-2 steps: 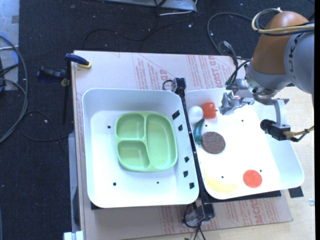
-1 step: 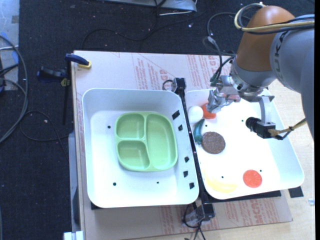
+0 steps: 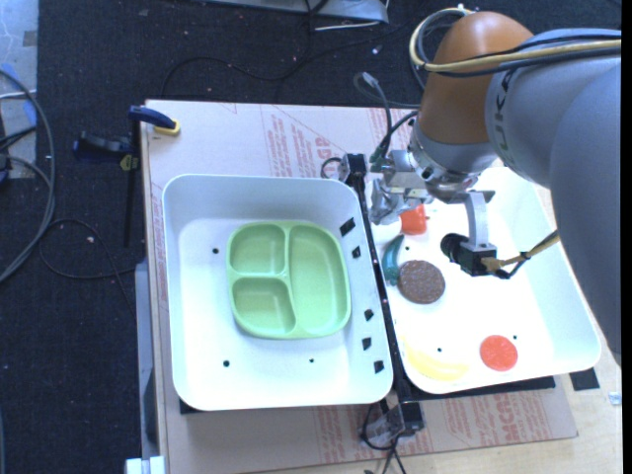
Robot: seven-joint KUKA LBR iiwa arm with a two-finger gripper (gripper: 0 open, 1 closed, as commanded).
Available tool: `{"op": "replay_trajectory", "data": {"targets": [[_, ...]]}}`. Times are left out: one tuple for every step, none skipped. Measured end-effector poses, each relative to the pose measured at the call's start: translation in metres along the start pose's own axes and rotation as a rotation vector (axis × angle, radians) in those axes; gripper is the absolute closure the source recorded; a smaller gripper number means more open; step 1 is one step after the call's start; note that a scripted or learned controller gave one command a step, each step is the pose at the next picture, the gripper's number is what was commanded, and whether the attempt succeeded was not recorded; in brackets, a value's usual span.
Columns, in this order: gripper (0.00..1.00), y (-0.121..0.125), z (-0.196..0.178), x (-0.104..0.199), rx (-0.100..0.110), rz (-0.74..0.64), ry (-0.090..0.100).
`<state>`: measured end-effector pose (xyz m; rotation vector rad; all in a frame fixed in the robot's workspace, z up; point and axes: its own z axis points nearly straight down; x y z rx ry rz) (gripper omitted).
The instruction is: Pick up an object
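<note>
Yellow banana (image 3: pixel 437 364) lies nearest the camera, at the near edge of the right bin (image 3: pixel 553 309), with a red disc (image 3: pixel 499 353) just beside it toward my arm's side. Farther in sits a brown cookie (image 3: pixel 422 281), touching a teal piece (image 3: pixel 392 258) against the wall shared with the left bin (image 3: pixel 188 265), where a green plate (image 3: pixel 289 278) rests alone. Beyond the cookie is an orange block (image 3: pixel 414 221), and my gripper (image 3: pixel 403 194) hangs right over it at the bin's far end. Whether my jaws stand wide or narrow I cannot tell; nothing shows between them. I judge the block my target: I should centre over it, keep off the shared wall, descend straight, and close only once the block is between my tips
</note>
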<state>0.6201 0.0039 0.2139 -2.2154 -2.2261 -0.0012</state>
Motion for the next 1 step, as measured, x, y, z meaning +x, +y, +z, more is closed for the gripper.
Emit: {"op": "replay_trajectory", "data": {"targets": [[1.0,-0.0022,-0.0008,0.062,0.0,0.0,0.0]]}}
